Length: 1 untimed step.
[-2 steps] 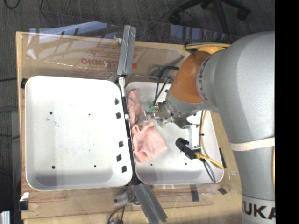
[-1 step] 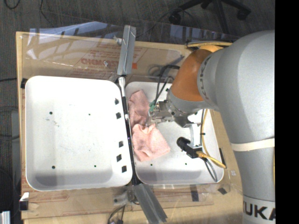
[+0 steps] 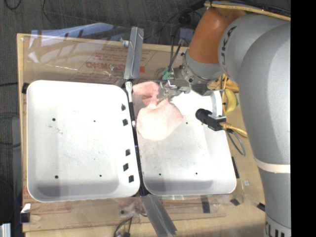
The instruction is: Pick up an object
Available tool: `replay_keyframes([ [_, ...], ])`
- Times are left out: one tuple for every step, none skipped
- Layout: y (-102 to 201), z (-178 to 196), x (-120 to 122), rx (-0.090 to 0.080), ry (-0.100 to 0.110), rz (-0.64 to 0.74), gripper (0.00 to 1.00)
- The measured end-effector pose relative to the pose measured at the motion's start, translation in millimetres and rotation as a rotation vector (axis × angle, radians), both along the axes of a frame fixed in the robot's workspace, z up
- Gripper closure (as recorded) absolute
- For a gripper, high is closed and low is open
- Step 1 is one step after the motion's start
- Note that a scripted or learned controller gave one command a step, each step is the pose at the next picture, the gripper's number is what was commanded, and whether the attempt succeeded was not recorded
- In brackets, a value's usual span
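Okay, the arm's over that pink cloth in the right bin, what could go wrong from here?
First, the gripper sits at the far end of the pink cloth, so it may catch only a thin fold that slips free on lifting. Second, the cloth lies against the left wall of the right bin, beside the left bin; a lift could drag it over that edge.

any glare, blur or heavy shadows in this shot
Camera view: the left bin and right bin are bright, nearly washed out, with soft grey shadows along their near walls; the pink cloth looks soft-edged; the clear plastic sheet behind the bins shows streaks of glare; the grey arm looms large.
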State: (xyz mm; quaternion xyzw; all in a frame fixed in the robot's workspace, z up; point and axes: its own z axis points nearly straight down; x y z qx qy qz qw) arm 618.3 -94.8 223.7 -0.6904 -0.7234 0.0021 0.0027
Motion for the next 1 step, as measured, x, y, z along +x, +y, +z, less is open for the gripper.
replay_keyframes([
  [15.4,-8.9,-29.9,-0.002,0.007,-0.230,1.00],
])
